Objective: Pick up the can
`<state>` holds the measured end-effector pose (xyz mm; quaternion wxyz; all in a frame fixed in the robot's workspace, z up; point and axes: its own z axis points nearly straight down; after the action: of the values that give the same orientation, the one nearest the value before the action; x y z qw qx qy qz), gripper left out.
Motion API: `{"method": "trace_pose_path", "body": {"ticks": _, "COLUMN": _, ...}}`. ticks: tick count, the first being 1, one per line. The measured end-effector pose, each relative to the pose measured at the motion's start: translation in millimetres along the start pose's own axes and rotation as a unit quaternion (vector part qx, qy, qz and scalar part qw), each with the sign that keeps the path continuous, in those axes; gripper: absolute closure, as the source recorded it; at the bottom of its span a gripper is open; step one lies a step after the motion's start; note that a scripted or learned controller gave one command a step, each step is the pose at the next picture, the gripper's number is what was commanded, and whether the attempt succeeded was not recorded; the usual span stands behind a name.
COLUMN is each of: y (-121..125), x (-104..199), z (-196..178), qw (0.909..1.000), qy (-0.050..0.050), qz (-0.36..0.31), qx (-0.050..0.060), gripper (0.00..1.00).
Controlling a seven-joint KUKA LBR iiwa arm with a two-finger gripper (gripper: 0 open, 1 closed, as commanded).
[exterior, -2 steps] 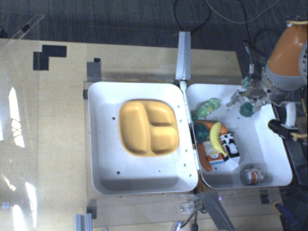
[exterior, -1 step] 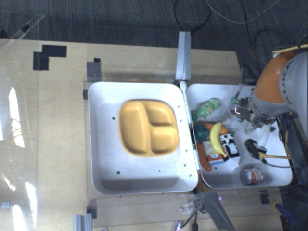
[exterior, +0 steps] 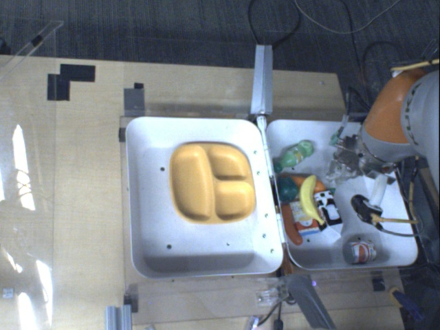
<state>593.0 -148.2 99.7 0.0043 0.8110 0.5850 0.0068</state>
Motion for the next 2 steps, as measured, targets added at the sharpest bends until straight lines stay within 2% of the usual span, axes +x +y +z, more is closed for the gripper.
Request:
{"method": "trace_pose_path", "body": {"ticks": 1, "y": -0.1, "x": -0.1, "z": 0.1, "qw": 1.0, "qy": 0.0, "qz": 0.0, "qx": 0.0, "gripper": 0.0}}
{"method": "trace_pose_path", "body": {"ticks": 2, "y": 1.5, "x": 1.8, "z": -11.0, "qw": 1.0, "qy": 0.001, "qz": -0.001, "qx": -0.002, "gripper": 1.0}}
